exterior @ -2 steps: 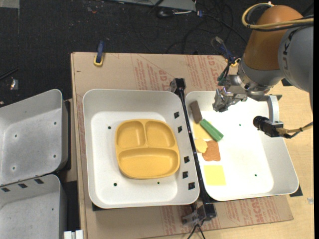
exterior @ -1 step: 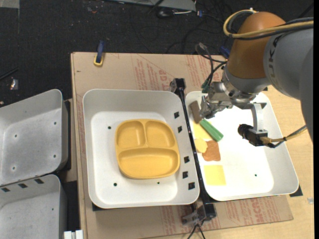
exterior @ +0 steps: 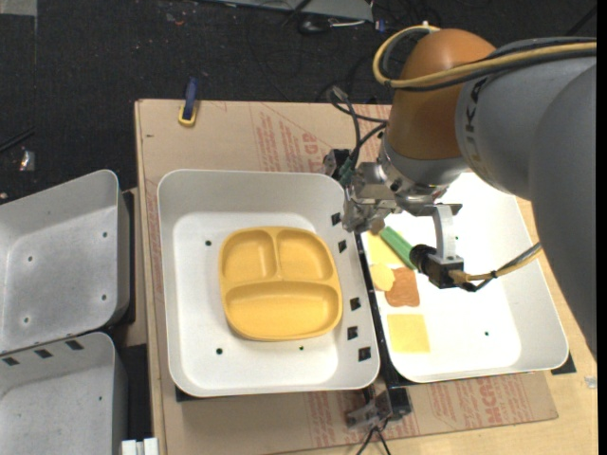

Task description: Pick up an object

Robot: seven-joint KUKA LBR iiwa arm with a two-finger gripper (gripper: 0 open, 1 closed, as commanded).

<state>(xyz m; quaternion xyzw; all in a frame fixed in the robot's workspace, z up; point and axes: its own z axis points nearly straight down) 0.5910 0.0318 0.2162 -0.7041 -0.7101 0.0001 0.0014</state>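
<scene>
2 shallow white plastic bins: left bin (exterior: 190, 349), right bin (exterior: 512, 349). 1 yellow 3-compartment plastic tray (exterior: 281, 283) in left. Right holds 1 flat yellow square (exterior: 409, 332), 1 brown piece (exterior: 403, 291), 1 green cylinder (exterior: 396, 242) by the gripper (exterior: 379, 218); grip state unclear.

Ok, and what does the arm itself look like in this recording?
The arm is smooth grey with a rounded orange band above the wrist. A yellowish cable loops over the band, and thin dark wires run by the metal pincer mount.
</scene>
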